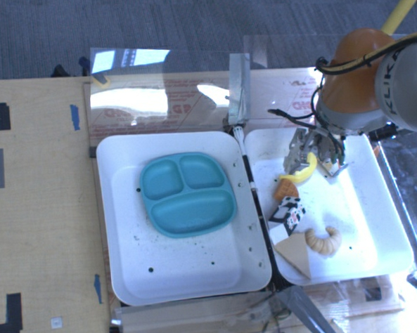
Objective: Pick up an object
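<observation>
My gripper (313,156) hangs over the back of the right bin (380,208), under the orange wrist band. A yellow banana-shaped piece (304,171) lies right at its lower left tip, touching or very close to it. Whether it is gripped cannot be made out. Just below sit a small orange piece (286,189) and a black-and-white toy (289,212). A tan croissant (324,240) and a beige wedge (293,254) lie nearer the front of the same bin.
The left bin (120,224) holds a blue divided plate (188,194). A raised divider (257,208) separates the two bins. A clear panel (162,102) stands behind them, and a wooden board (35,208) lies to the left.
</observation>
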`<state>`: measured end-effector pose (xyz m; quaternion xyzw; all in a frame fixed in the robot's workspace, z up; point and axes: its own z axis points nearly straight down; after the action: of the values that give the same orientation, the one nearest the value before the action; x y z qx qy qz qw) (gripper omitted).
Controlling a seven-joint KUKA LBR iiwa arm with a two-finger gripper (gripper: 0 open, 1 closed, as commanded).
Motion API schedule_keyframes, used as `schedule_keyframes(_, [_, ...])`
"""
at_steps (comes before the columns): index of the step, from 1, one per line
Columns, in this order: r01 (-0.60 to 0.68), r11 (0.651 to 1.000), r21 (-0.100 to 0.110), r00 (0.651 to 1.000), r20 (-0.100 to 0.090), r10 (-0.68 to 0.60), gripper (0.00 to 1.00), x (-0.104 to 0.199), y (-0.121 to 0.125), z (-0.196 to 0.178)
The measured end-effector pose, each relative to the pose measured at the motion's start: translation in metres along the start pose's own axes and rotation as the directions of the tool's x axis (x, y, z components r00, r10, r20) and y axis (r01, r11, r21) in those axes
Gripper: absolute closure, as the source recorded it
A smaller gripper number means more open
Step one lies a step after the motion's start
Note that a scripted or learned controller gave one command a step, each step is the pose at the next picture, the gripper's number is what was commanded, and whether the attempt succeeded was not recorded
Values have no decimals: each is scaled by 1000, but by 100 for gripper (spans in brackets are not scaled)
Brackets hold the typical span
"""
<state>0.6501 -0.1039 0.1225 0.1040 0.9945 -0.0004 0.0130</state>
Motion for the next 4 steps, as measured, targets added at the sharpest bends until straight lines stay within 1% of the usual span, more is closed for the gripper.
schedule_keyframes(1, [-91, 996, -4, 996, -3, 91, 100, 5, 80, -182])
schedule_keyframes(2, [127, 992, -3, 992, -22, -127, 100, 68, 86, -147])
schedule_keyframes(3, [437, 899, -11, 899, -22, -437, 100, 104, 91, -89])
schedule_keyframes(4, [475, 880, -15, 879, -18, -476, 100, 205, 183, -99])
